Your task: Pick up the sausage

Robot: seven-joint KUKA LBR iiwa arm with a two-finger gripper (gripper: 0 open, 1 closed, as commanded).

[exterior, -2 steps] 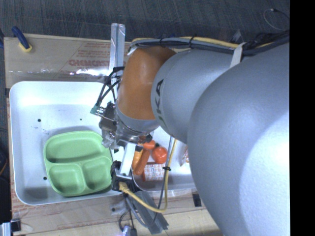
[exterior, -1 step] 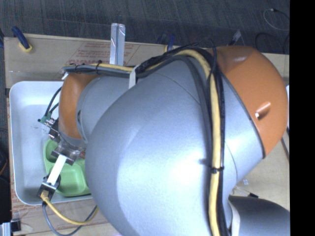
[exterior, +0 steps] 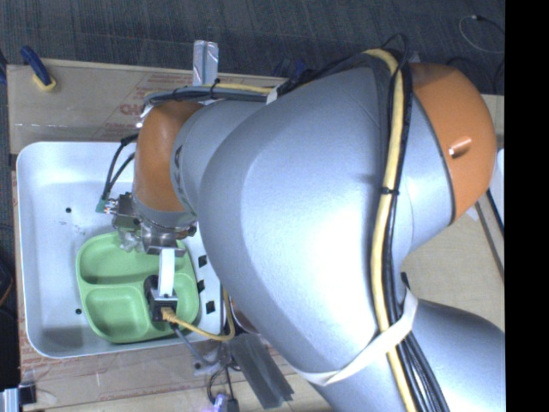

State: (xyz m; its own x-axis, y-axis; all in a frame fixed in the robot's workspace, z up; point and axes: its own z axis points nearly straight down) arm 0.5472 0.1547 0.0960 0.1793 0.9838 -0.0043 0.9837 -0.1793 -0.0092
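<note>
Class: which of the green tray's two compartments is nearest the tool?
The upper compartment: the tool hangs at its top right edge, while the lower compartment lies beyond the divider.

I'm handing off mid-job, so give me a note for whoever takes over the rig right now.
Claw: low over the green two-compartment tray in the white bin at the view's left.
Sausage: hidden from here; the arm covers much of the bench.
Done: no grasp confirmed.
Left: find the sausage, grip it, lift it.
</note>
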